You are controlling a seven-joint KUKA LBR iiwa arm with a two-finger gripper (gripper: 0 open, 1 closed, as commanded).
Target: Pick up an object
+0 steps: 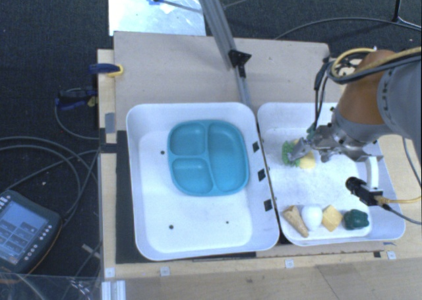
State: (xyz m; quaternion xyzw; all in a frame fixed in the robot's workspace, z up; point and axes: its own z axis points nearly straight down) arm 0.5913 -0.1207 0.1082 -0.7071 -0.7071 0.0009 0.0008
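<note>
on the left, a blue plate with three parts (208, 157) sits in the left bin (151, 226). in the right bin (395, 229), the gripper (304, 153) is down by a green toy (288, 152) and a yellow toy (308, 162), but i cannot tell how it is set. the two toys touch, so it might bump one away or grab nothing.

Tan bench (171, 68) bears two white bins side by side: left bin (148, 226); right bin (277, 117).
</note>
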